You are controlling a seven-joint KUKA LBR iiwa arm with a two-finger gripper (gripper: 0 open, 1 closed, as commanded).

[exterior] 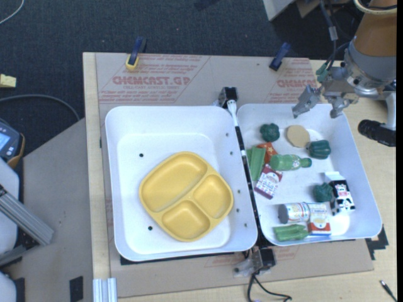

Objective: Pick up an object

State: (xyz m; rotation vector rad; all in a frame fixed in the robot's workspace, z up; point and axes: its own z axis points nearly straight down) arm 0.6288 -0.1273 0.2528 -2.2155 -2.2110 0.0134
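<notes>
The arm (378, 36) is cut off by the top and right edges. In the right bin (362, 187), a green packet (255, 162) lies partly under a green bottle (289, 163) and a red-and-white sachet (267, 182). The print on the can (302, 212) is too small to read. The black-and-white piece (342, 197) near the bin's right wall is too small to tell what it is. A dark device (9, 145) is cut by the left edge

Two white bins (126, 137), one yellow tray (186, 197)
</notes>
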